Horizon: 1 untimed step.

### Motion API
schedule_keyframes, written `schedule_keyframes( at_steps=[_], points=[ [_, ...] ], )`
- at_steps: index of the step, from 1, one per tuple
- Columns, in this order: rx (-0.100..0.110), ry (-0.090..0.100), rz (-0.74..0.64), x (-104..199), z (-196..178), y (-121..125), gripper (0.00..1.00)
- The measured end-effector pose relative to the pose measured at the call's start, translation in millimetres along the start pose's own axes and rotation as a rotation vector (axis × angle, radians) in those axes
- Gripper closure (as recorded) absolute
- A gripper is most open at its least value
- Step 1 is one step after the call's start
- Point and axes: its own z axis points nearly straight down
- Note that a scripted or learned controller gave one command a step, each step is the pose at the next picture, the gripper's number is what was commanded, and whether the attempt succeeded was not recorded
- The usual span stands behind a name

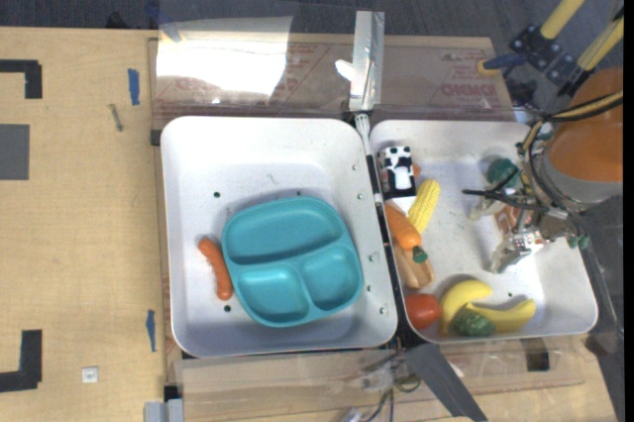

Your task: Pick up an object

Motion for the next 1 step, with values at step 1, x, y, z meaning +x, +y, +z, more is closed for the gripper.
schedule_keyframes(
  at_steps=[1],
  points=[
    [-0.002,-0.004,0.023,-73.0,1.1,57.1,0.0]
  ],
)
